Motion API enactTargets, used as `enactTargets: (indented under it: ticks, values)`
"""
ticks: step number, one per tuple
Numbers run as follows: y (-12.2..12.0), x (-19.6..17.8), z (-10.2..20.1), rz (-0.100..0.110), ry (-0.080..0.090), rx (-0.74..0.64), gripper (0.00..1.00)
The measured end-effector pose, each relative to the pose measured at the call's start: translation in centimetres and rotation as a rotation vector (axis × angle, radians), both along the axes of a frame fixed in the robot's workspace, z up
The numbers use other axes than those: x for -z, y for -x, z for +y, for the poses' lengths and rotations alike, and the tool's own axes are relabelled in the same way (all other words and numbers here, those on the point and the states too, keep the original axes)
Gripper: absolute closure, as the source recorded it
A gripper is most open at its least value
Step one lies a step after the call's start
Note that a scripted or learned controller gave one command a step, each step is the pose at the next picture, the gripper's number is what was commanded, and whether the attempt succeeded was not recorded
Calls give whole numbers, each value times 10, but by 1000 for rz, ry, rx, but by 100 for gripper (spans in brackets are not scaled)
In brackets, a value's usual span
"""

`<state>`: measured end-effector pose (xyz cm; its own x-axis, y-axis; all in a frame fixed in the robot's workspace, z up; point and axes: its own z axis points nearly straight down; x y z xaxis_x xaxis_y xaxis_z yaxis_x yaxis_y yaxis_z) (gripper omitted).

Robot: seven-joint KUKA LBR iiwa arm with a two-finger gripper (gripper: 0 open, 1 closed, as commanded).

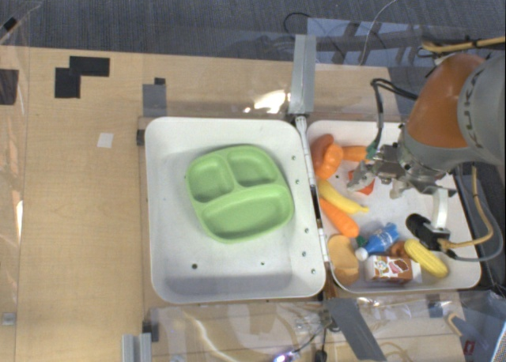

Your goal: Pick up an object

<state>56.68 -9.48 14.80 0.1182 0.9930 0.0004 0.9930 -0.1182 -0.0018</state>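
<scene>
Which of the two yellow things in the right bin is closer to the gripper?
The long yellow banana near the bin's left wall, just below and left of the gripper. The other yellow piece lies farther off, in the bin's lower right corner.

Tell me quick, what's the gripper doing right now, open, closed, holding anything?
Gripper: over the right bin; open or closed cannot be told, nothing visibly held.

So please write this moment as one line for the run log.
arm: over right bin | claw: low among toy food, above banana | grasp: unclear | left bin: green plate
</scene>
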Motion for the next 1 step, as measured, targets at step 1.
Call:
enactTargets:
  ticks: [1]
  values:
    - [-64, 60, -15, -12, 2, -128, 0]
